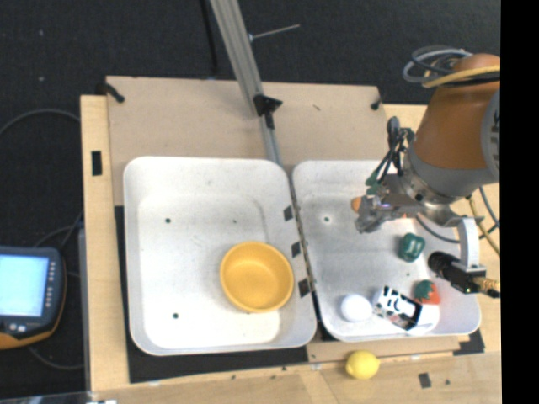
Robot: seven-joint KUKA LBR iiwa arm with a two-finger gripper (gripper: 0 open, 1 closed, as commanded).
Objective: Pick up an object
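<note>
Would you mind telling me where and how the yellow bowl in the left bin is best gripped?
Grip the yellow bowl by its rim, one finger inside and one outside, coming straight down from above. It sits upright and open, too wide to span whole. The rim nearest the bin's middle looks safest, since the right side sits close to the wall.

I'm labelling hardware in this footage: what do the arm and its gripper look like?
The arm is a bulky rounded body, orange on top and grey below. Dark cables run down its near side to a small grey metal gripper, and a grey looped hose sits at the top.
</note>
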